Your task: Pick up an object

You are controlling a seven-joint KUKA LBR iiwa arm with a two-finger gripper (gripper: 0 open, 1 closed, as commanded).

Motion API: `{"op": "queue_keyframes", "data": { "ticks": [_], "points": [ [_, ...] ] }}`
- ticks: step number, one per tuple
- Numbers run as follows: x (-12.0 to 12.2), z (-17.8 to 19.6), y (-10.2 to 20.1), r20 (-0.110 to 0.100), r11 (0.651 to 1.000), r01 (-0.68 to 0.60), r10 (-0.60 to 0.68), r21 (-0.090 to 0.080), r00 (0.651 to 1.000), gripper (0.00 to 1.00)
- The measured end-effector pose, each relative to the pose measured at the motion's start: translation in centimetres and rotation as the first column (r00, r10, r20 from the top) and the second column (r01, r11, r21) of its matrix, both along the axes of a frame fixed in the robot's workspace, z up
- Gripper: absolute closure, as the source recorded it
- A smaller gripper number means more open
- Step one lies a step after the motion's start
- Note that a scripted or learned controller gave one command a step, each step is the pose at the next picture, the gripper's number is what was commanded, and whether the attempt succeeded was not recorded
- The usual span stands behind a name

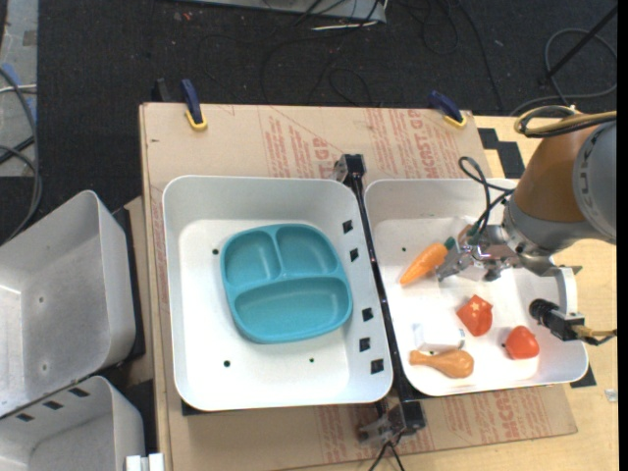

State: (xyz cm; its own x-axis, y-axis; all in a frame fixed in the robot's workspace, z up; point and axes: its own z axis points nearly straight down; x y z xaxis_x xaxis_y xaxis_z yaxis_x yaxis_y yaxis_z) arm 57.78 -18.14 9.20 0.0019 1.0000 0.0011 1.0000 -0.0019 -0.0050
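Reading faintly, reversed red lettering on cardboard (294, 135), perhaps "CORRUGATED"

Red print on the cardboard sheet

The cardboard sheet (265, 140) lying under the two white bins carries faint red printing: thin ruled lines and blocks of lettering beyond the far rim of the left bin (186, 263), near its middle, and again beyond the right bin (412, 199). The letters appear upside down and mirrored, too washed out and small to make out as words.
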Motion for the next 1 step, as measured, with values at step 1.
{"op": "queue_keyframes", "data": {
  "ticks": [1],
  "points": [
    [0.2,1.42,-0.06,0.007,1.0,0.0,0.0,-0.002,1.0,1.0]
  ]
}}
